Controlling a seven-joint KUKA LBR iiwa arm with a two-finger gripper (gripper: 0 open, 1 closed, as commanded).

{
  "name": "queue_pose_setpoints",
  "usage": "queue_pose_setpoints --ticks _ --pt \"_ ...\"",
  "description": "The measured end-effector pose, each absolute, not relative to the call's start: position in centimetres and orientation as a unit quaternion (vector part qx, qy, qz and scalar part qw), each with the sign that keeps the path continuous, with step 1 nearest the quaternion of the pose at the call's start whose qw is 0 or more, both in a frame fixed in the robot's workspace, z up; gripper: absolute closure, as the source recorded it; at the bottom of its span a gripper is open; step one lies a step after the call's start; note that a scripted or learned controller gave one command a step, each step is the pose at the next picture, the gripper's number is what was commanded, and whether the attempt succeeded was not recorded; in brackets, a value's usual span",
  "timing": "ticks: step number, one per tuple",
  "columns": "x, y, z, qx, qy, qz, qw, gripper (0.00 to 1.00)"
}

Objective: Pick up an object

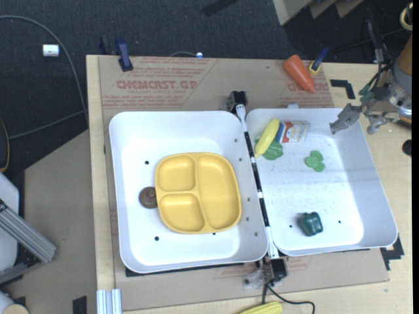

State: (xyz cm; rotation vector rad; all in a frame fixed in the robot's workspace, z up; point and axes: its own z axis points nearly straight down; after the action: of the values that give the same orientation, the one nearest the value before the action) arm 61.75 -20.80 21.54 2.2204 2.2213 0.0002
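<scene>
White plastic forms both shallow bins: the left white bin [124,175] carries a yellow three-compartment plastic plate [196,192] with a small brown round object [148,197] just beside its left edge, and the right white bin [366,195] carries the loose candidates for the pick. These are a yellow banana-shaped toy [267,137] lying on a green item [273,152] beside a small clear packet with red and blue print [291,132], a small green leafy piece [315,161] near the centre, and a dark green rounded toy [310,224] near the front. The grey two-finger gripper [357,118] sits at the far right rim of the right bin, well apart from every object; its fingers appear spread and hold nothing. Probable faults: the fingers may strike the bin rim on descent; the clustered items may shift or be pinched together; the flat leafy piece offers little to grip. The bins rest on a brown printed cardboard sheet [163,80] on a pale bench [72,195], with an orange carrot-shaped toy [300,74] beyond them and dark carpet [52,12] around.
</scene>
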Motion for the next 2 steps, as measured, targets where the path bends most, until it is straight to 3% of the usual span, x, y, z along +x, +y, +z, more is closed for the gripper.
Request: queue_pose_setpoints --ticks 1,2 --pt "66.3 -15.6 12.2 0.706 0.708 -0.0005 -0.002 0.0" --pt "66.7 -9.8 8.5 0.707 0.707 0.0003 0.0 0.0"
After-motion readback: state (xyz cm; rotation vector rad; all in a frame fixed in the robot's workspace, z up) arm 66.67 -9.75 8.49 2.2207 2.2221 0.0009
